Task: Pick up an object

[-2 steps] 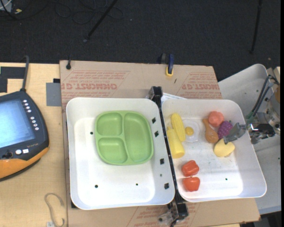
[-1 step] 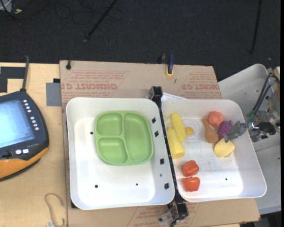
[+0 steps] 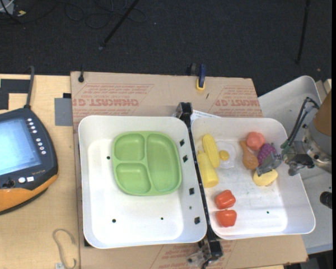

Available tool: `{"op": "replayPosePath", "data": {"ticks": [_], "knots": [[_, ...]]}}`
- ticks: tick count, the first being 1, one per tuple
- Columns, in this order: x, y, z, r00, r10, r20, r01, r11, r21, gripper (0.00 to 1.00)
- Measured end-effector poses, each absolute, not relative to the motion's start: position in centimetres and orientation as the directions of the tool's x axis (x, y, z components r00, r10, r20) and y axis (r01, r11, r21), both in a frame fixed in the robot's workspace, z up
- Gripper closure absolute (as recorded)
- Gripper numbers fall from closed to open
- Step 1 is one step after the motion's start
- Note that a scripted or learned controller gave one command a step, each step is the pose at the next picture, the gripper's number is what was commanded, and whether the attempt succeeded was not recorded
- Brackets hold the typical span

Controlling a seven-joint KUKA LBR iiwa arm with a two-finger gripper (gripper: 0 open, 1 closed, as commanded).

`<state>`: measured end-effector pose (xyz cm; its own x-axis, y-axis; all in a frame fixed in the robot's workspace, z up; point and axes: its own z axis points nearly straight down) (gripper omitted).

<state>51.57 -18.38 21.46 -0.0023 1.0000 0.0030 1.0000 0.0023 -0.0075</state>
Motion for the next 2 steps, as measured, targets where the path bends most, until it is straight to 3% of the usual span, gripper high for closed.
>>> {"op": "replayPosePath", "data": {"ticks": [2], "knots": [[52.7, -17.0, 11.1, -0.001, 1.0, 0.004, 1.0, 0.001, -0.008, 0.0]]}}
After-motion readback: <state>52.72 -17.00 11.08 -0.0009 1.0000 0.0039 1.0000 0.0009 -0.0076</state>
